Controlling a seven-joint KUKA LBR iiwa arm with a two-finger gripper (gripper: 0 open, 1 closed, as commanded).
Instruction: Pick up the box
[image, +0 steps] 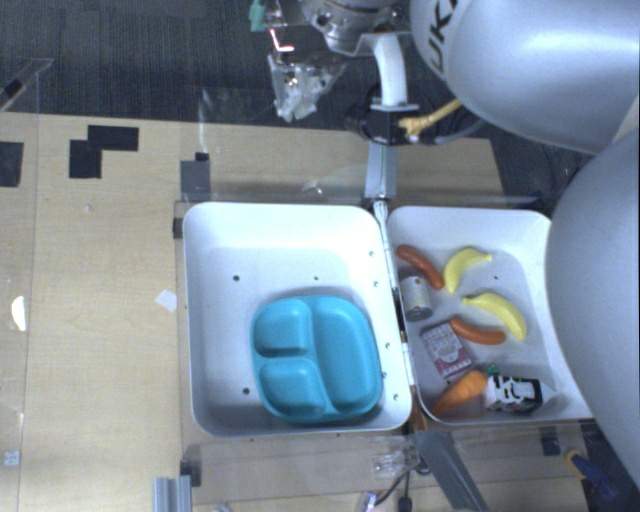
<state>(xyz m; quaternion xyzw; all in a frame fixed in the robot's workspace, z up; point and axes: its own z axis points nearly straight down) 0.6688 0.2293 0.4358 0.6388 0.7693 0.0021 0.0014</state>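
The small pink box (444, 347) lies flat in the right bin (535, 235), well below and right of the gripper (297, 95), among a carrot (459, 392), sausages (419, 266), bananas (497, 312), a small can (415, 298) and a black-and-white carton (515, 393). A blue divided tray (316, 356) sits in the left bin (215, 300). Beyond both bins, the gripper hangs above the bench; I cannot tell its state.

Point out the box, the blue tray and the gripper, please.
box (445, 347): camera view, on its printed top face.
blue tray (316, 356): camera view, on its central divider.
gripper (296, 97): camera view, between its fingertips.
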